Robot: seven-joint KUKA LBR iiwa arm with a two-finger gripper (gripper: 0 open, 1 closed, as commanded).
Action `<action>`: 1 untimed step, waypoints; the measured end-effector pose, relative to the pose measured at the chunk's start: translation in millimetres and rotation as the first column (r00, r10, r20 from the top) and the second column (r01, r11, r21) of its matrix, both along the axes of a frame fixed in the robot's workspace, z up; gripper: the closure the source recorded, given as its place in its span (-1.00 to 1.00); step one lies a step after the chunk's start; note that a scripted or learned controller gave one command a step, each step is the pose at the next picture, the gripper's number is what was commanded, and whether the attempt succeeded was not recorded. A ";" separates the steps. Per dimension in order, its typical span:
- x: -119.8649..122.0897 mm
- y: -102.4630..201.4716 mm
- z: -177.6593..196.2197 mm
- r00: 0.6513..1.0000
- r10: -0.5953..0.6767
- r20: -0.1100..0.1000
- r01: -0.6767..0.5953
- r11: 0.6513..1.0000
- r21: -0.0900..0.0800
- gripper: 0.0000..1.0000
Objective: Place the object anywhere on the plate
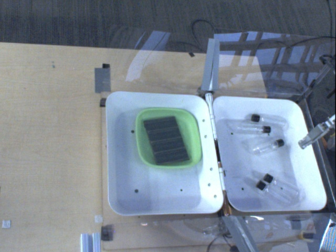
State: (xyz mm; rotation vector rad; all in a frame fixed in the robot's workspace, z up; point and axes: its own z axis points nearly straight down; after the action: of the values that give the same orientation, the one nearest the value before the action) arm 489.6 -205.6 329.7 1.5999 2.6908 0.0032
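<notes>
A square lime-green plate (143,150) sits in the left bin (118,193), toward its back. A dark grey ridged block (166,139) lies flat on the plate, slightly askew. Several clear vials with black caps lie in the right bin (310,193): one (245,121) at the back, one (264,147) in the middle, and a pair (274,187) near the front. A slim grey part of the gripper (316,133) pokes in at the right edge of the view, over the right bin's right rim, apart from the vials.
A metal divider (211,70) runs up from between the two bins at the back. Small dark fixtures (105,66) stand on the wooden bench left of the bins. Cables and a frame crowd the back right corner (310,72).
</notes>
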 end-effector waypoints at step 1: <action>-0.6 0.1 35.1 0.996 0.089 0.000 -0.089 0.996 -0.001 -1.00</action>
State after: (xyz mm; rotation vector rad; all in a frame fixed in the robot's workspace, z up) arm 489.1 -205.5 364.8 1.4775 2.7592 0.0023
